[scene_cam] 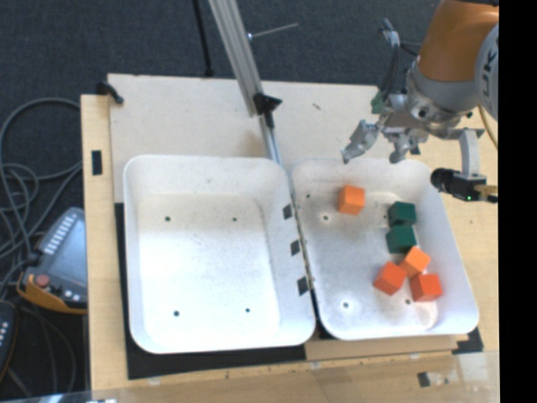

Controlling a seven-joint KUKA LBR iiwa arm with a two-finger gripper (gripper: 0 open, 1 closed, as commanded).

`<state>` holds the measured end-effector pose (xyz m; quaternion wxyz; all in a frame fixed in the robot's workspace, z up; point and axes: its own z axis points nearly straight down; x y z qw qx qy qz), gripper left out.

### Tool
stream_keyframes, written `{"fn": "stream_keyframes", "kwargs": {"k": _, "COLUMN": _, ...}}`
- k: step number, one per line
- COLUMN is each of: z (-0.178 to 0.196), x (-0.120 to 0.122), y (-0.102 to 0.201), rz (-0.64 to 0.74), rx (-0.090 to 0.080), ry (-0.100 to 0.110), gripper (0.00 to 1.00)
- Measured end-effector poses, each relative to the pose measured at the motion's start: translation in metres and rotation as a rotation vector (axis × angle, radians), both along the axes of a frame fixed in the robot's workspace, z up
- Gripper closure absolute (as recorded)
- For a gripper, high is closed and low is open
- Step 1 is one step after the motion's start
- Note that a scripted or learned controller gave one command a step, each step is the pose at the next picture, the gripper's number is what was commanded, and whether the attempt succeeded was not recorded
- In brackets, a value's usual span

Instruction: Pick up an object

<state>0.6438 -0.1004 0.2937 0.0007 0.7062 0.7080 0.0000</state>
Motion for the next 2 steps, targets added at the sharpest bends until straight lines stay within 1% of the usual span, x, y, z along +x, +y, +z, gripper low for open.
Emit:
{"fn": "stream_keyframes", "kwargs": {"k": 1, "z": 0.000, "x": 0.000, "y": 0.000, "rz": 0.000, "rx": 0.000, "ry": 0.000, "gripper": 0.00}}
{"fn": "stream_keyframes", "kwargs": {"k": 2, "z": -0.091, "x": 0.011, "y": -0.013, "rz": -0.004, "rx": 0.000, "ry": 0.008, "gripper": 0.00}}
